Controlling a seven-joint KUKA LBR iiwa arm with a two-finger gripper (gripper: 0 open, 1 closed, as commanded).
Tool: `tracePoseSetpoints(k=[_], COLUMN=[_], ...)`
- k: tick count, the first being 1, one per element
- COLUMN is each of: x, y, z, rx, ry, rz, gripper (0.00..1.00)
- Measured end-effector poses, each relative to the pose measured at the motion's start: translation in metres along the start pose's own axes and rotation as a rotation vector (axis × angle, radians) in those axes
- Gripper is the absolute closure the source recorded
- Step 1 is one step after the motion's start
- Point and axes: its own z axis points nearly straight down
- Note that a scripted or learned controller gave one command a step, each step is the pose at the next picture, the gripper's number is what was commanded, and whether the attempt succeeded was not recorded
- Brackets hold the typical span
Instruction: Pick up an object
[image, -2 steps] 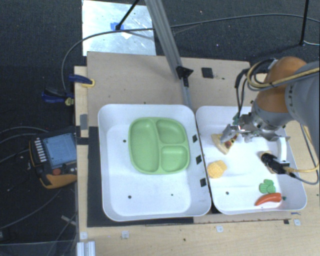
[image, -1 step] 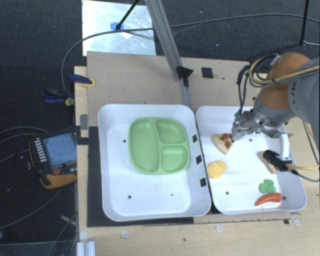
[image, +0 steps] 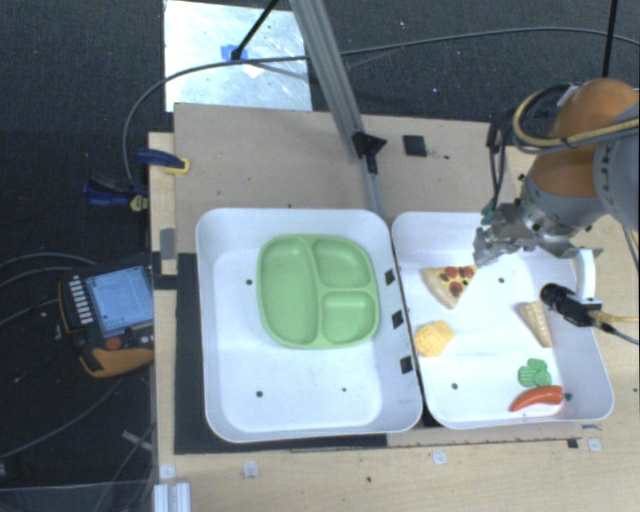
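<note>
We see the claw (image: 487, 248) low over the upper part of the right bin (image: 596, 402), just above and to the right of the pizza slice (image: 449, 284); we cannot tell from this angle whether it is wide or narrow, and nothing shows held in it. The right bin also carries a yellow corn piece (image: 432, 338) near its left wall, a cone (image: 537, 322) towards the right, and a green piece (image: 534, 374) touching a red sausage-like piece (image: 536, 399) near the lower right corner. The left bin (image: 225, 400) holds a green divided plate (image: 319, 291), lying flat. Both bins rest side by side on the worktop (image: 260, 155).
</note>
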Motion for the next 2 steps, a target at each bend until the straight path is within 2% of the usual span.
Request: tracePoseSetpoints(k=[1, 2], x=[-0.001, -0.001], y=[-0.005, -0.004], z=[-0.062, -0.092], rx=[-0.002, 0.001], ry=[-0.001, 0.0], rz=[0.0, -0.001], gripper=[1.0, 1.0])
